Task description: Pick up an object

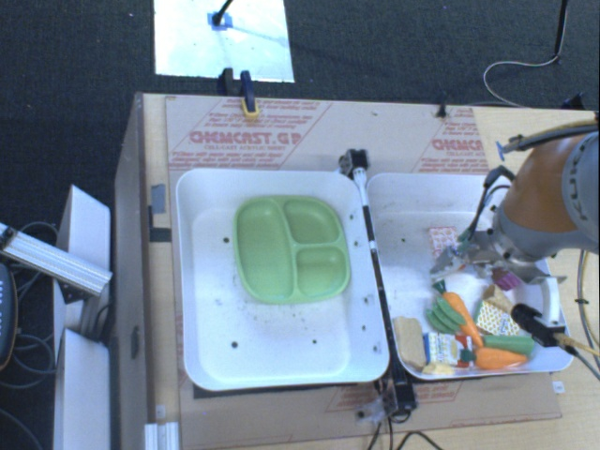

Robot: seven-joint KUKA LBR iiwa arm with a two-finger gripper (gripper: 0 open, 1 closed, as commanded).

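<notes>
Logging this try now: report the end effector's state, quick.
End effector: down in the right bin above the toy carrot; open, closed or holding something cannot be told from this view.

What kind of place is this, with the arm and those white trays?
Probably a robotics lab set up for grasping trials: a robot arm reaches over two white bins, one holding a green plate, the other a heap of toy food, on a bench over dark carpet.
</notes>
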